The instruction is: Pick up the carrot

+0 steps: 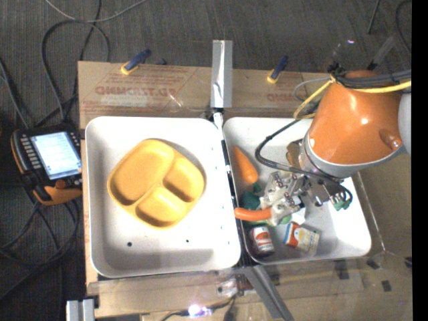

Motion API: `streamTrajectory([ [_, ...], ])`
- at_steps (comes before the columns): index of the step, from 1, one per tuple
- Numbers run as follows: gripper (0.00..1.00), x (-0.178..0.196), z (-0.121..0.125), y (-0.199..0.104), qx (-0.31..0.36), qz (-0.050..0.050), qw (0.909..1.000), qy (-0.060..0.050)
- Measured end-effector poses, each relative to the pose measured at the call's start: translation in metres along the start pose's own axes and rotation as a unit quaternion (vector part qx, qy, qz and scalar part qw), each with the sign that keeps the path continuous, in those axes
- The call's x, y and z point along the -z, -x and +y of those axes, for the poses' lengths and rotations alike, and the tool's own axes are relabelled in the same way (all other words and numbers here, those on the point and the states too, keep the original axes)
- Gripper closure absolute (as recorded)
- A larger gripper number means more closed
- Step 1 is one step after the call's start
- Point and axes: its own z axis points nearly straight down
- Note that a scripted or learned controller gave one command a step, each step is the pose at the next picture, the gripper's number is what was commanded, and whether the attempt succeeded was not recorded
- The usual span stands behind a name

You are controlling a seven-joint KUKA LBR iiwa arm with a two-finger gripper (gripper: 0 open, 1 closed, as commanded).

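You see the gripper low in the right bin; whether it is clenched or released cannot be told. The carrot lies near the bin's left wall, apart from it.

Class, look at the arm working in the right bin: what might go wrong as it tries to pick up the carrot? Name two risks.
1. The right white bin is crowded: a small red-labelled can and a small carton lie close to the hand, so it may knock or grab one of them.
2. Two orange carrot-like pieces lie there, the stubby orange carrot and a thin orange piece beside the hand; it may take the wrong one.
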Motion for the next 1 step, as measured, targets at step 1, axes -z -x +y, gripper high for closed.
streamTrajectory([
  [1, 1.0, -0.0109, 0.0546, 0.0359, 0.204, 0.0, 0.9789, 0.001],
])
